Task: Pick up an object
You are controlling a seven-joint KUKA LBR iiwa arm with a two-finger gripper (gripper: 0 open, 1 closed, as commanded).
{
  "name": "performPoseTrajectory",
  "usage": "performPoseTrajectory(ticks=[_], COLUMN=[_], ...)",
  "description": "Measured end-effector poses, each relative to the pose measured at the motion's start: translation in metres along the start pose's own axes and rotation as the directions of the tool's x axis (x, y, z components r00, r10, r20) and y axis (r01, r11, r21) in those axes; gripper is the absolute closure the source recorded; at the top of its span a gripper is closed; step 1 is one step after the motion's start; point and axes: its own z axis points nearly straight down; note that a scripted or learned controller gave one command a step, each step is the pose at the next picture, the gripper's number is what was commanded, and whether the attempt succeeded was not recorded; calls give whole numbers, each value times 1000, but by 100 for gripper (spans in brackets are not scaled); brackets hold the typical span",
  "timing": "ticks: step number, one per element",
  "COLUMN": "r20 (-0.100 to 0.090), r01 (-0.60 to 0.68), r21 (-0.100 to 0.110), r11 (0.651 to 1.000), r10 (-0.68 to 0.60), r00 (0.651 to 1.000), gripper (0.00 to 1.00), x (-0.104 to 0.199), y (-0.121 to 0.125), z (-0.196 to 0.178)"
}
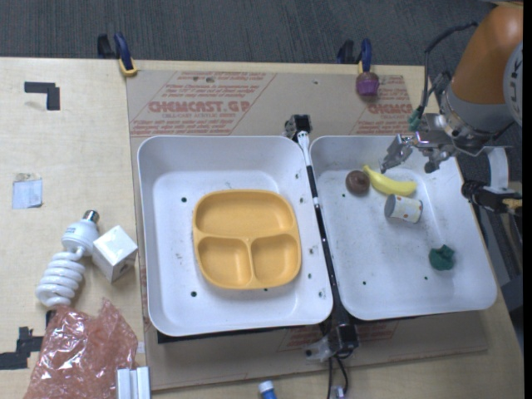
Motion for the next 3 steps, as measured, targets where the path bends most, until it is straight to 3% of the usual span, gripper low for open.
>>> performPoseTrajectory(ticks=[1,2,3], r20=[0,1,1], r01=[-2,-4,-4], r21=[0,-2,-2], r11=[1000,1000,1000], r10=[2,4,4], r00=[1000,1000,1000], gripper=[0,100,0], x=[19,18,18], y=[-24,-23,-23], z=[105,95,95])
